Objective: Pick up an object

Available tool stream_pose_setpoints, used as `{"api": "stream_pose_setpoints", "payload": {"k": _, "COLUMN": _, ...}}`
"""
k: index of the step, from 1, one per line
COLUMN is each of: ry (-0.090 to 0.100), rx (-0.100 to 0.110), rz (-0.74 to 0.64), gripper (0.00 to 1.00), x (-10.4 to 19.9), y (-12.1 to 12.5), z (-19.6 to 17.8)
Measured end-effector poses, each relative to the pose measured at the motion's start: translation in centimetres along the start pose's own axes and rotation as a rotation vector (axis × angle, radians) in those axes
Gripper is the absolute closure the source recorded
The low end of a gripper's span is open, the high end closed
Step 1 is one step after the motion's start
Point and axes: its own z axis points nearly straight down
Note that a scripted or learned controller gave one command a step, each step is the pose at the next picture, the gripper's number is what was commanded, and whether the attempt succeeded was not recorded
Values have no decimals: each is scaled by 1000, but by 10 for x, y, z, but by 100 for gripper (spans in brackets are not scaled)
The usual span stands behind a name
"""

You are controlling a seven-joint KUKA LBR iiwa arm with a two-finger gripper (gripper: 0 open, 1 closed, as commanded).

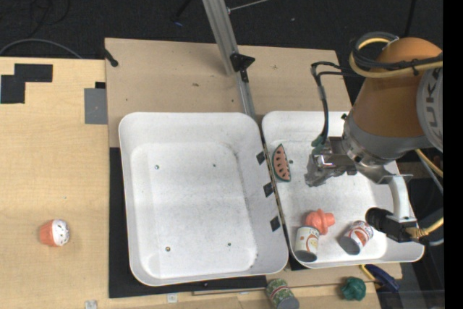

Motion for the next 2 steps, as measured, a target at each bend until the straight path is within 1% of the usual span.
{"api": "stream_pose_setpoints", "payload": {"k": 1, "ry": 0, "rx": 1, "rz": 1, "gripper": 100, "x": 44, "y": 0, "z": 1}}
{"api": "stream_pose_setpoints", "payload": {"k": 2, "ry": -1, "rx": 3, "rz": 0, "gripper": 100, "x": 99, "y": -4, "z": 7}}
